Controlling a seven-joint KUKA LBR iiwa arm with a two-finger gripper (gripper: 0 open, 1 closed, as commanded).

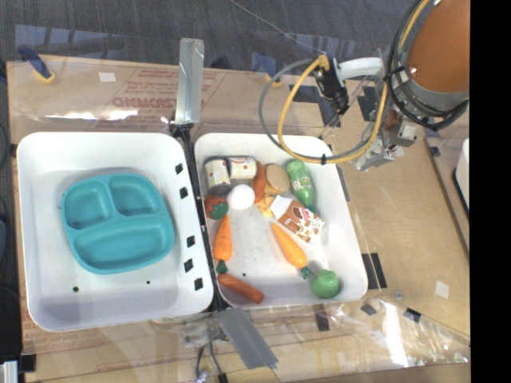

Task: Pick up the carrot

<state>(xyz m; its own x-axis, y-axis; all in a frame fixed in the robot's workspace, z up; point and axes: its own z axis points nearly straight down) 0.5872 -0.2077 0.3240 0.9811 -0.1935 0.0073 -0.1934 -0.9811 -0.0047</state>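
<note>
Two carrots lie in the right bin (351, 246). One carrot (223, 240) sits along the bin's left wall, its green end pointing toward the front. The other carrot (289, 246) lies slanted in the middle, green end toward the front right, next to a green apple (325, 283). My gripper (382, 152) hangs outside the bin, past its far right corner and above the bench, well away from both carrots. The arm's orange band (447, 30) is at the top right, with yellow cables (279, 126) looping over the bin's back edge.
The right bin also holds a red-orange sausage-like piece (239, 288), a white egg (241, 197), cans (217, 174), a green bottle (301, 182), a small carton (299, 220) and a tomato (215, 207). A teal divided plate (118, 222) rests in the left bin (40, 294).
</note>
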